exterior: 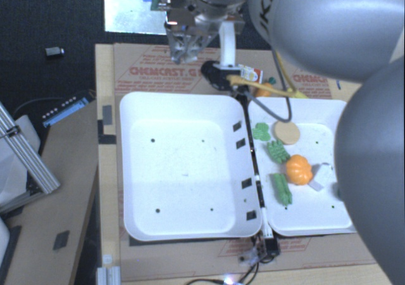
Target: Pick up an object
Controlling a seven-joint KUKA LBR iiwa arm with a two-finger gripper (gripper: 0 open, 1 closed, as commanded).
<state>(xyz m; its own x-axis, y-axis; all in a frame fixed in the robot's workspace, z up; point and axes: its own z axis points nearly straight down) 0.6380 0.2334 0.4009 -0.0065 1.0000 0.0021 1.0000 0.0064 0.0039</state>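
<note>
Cardboard-lined bench (pixel 158 65), two bins: toys (pixel 281 151) untouched in right bin (pixel 338 217); gripper (pixel 185 49) high behind left bin (pixel 133 170); grip unclear.

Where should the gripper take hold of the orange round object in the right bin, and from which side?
Grip the orange round object across its widest middle, coming straight down from above. It looks ball-like, so no side is flatter. Probably close the fingers along the bin's length: a green piece and a pale item crowd its sides.

Smooth, matt white plastic bins (pixel 177 170) on printed brown cardboard (pixel 152 68); glossy grey arm casing (pixel 329 18); orange glossy ball (pixel 299 170).
</note>
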